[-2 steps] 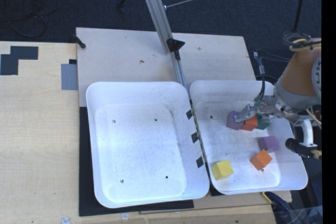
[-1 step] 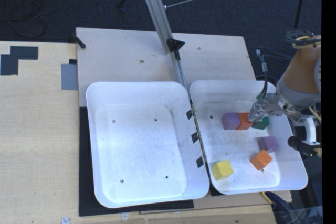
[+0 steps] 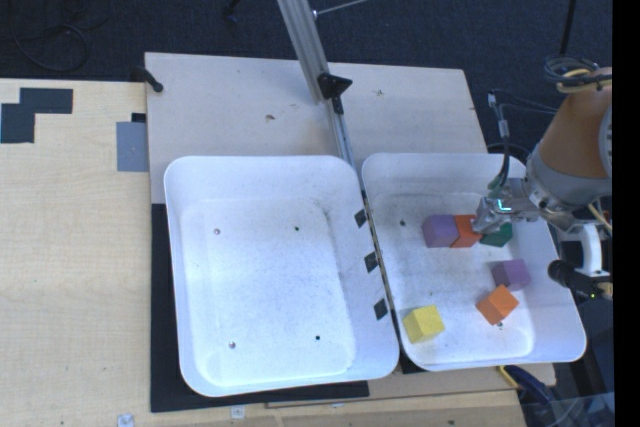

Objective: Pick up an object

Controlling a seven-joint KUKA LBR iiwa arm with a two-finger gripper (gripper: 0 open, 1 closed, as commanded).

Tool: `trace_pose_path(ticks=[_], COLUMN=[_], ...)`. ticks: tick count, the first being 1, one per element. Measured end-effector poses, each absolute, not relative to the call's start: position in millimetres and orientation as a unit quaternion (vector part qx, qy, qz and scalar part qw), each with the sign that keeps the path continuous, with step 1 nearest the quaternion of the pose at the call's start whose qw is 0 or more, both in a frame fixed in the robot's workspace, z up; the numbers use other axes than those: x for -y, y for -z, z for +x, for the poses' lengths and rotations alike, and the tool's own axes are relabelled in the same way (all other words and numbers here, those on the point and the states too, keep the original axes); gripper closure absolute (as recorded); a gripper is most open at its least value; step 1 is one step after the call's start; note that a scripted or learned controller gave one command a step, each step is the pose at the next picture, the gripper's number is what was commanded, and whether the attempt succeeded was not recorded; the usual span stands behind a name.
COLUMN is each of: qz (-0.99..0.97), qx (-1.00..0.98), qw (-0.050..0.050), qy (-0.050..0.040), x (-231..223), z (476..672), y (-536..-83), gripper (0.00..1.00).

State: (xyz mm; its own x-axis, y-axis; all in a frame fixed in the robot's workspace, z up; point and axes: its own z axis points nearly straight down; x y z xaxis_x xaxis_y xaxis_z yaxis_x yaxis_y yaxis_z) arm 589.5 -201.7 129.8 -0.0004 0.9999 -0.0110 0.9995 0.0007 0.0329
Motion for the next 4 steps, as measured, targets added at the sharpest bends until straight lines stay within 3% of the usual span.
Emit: trace_pose_path(ticks=[1, 2, 3, 4], qz=[0.710, 0.707, 0.707, 0.708], qx=[-0.704, -0.707, -0.707, -0.706], qw=[0.018, 0.011, 0.005, 0.009], qy=[-0.0054, -0.0098, -0.0041, -0.0065], x=[168, 151, 163, 141], z=[610.7, 618.5, 613.3, 626.6], y=[-113, -112, -123, -114], gripper=[0.00, 0.00, 0.00, 0.00])
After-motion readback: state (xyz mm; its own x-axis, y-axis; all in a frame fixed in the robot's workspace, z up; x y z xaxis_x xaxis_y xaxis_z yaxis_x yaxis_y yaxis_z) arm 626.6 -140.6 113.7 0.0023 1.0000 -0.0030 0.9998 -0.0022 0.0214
